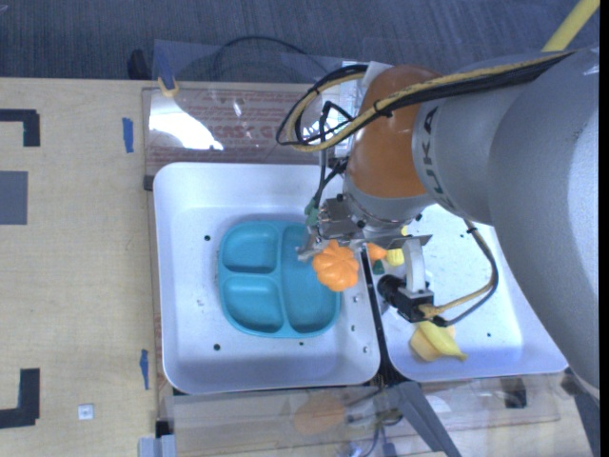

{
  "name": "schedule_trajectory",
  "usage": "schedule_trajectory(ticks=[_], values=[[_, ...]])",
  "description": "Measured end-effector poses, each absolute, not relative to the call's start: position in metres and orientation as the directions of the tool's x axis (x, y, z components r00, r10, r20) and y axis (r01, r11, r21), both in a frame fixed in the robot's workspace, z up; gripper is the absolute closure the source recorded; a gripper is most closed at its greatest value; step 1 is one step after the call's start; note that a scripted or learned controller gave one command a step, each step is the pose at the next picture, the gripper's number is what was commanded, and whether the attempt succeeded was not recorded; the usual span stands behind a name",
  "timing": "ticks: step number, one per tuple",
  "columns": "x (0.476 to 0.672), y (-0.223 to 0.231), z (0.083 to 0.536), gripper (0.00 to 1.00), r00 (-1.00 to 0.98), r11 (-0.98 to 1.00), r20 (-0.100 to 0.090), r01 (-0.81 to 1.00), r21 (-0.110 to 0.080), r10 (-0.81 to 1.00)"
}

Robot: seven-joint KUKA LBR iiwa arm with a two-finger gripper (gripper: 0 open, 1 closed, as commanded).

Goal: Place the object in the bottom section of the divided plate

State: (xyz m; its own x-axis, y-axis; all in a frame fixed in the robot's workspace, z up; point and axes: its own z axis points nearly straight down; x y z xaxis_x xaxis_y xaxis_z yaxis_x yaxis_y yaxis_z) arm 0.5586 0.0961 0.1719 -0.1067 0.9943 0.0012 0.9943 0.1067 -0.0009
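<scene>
Camera view: the grey KUKA arm [495,122] poises its gripper [335,255] above the right edge of a blue divided plate [276,279], an orange pumpkin-shaped toy [336,268] at its tip.

The toy sits directly beneath the gripper, over the plate's right-hand section and close to the ridge between the two white bins; whether the fingers are pinching it, or how far they are spread, cannot be told from this angle. The plate lies to the gripper's left in the left bin [190,350]. To the gripper's lower right, well apart, a yellow banana-like toy [436,343] rests in the right bin [504,336], near a black cable fitting [404,298].
</scene>
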Motion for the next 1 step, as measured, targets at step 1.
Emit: schedule_trajectory(ticks=[1], values=[[0.5763,0.0836,0.1846,1.00,-0.087,0.087,-0.001,0.996,0.002,0.996]])
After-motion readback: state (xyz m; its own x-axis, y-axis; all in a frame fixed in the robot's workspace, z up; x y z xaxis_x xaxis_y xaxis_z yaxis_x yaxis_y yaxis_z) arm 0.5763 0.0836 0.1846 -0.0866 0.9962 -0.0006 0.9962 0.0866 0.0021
